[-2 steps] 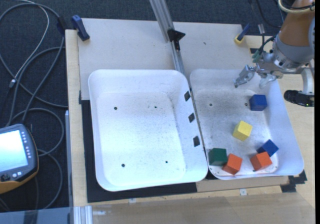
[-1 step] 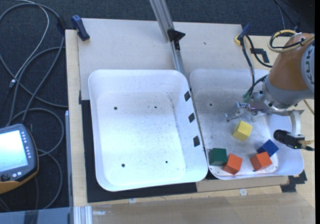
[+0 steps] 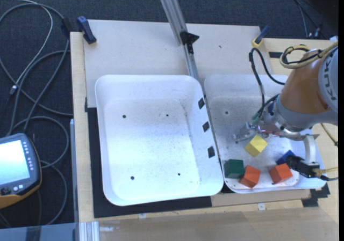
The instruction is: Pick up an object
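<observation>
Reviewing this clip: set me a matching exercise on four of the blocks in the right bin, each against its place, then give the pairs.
Things:
1. yellow block
2. green block
3. blue block
4. orange block

Places:
A. leftmost of the row along the bin's near edge
B. farthest from the near edge, just below the tool
C. between the green block and the other orange block
D. far right, partly hidden beside a black part of the arm

Pairs: 1-B, 2-A, 3-D, 4-C
</observation>
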Motion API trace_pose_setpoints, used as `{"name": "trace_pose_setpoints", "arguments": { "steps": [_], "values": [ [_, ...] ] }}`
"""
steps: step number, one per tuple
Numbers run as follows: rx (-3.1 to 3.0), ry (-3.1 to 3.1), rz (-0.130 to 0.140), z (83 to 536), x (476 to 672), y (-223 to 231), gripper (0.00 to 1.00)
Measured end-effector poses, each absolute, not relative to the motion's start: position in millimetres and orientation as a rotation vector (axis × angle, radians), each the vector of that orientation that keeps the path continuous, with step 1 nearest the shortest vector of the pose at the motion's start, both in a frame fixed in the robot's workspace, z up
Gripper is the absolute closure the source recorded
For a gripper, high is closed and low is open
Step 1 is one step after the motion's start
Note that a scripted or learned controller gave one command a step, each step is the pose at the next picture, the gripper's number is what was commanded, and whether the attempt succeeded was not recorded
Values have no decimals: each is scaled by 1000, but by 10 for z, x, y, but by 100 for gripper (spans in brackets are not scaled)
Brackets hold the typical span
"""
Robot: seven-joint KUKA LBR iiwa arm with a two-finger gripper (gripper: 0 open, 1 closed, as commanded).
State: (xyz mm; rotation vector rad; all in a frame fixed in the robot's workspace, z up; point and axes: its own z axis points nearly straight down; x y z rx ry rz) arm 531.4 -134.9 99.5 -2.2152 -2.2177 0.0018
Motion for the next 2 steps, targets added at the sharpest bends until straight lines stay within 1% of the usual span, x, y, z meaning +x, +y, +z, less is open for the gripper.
{"name": "trace_pose_setpoints", "arguments": {
  "steps": [1,2],
  "values": [
    [-2217,-2217,2,994,4947,-1137,0],
    [-2221,-2220,-1,994,4965,-1146,0]
  ]
}}
